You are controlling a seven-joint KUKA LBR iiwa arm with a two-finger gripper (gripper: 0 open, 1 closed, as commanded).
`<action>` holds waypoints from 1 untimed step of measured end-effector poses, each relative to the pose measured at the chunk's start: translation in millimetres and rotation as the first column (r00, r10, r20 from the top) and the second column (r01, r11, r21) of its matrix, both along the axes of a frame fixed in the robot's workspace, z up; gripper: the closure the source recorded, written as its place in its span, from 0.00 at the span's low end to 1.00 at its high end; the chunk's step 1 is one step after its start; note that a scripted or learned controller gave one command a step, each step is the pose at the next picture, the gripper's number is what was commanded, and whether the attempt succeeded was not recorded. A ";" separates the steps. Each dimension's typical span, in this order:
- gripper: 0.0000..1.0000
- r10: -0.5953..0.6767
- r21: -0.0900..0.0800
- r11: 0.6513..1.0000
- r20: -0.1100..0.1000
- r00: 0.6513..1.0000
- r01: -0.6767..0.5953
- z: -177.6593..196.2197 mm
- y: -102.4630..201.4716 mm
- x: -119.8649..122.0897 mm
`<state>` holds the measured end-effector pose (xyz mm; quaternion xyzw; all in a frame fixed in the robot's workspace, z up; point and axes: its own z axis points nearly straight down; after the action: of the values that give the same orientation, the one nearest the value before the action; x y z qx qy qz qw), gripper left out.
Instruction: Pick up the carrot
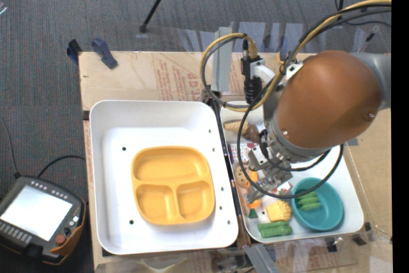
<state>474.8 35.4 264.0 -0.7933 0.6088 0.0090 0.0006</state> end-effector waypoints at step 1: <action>1.00 0.360 -0.006 0.933 0.007 0.933 -0.360 -25.8 64.2 -0.7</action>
<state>474.1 99.6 238.2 -0.8913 0.4535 0.0044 -0.0001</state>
